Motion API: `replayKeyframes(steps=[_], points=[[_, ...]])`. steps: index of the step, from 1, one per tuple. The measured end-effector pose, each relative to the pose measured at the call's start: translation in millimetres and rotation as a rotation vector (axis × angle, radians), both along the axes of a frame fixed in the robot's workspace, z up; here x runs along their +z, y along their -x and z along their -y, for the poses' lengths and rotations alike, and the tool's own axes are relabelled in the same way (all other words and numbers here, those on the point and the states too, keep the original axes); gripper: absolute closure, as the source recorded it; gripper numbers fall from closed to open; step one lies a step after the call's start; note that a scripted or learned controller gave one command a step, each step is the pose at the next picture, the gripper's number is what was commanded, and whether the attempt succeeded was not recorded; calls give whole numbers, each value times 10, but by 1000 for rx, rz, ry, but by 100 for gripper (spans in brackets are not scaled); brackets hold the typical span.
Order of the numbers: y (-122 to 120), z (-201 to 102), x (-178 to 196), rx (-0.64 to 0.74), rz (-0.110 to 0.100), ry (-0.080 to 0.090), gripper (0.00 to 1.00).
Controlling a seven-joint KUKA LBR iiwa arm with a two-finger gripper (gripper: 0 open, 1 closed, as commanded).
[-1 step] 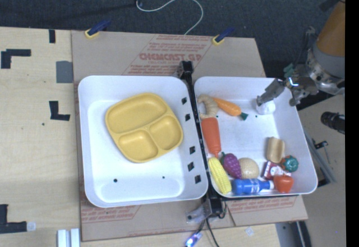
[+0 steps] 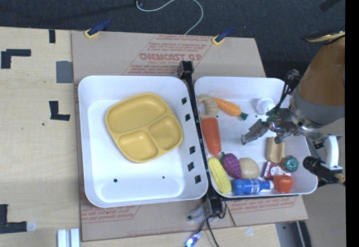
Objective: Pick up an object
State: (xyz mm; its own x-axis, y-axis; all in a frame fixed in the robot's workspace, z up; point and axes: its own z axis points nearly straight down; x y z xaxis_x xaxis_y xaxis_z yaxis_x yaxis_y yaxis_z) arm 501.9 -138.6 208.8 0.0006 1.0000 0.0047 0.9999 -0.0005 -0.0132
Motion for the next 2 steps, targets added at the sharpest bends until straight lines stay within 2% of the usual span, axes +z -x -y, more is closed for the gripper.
replayKeyframes(steps=[1, 2], points=[[217, -466, -770, 4, 0, 0, 0], [182, -1084, -223, 8, 14, 3, 0]])
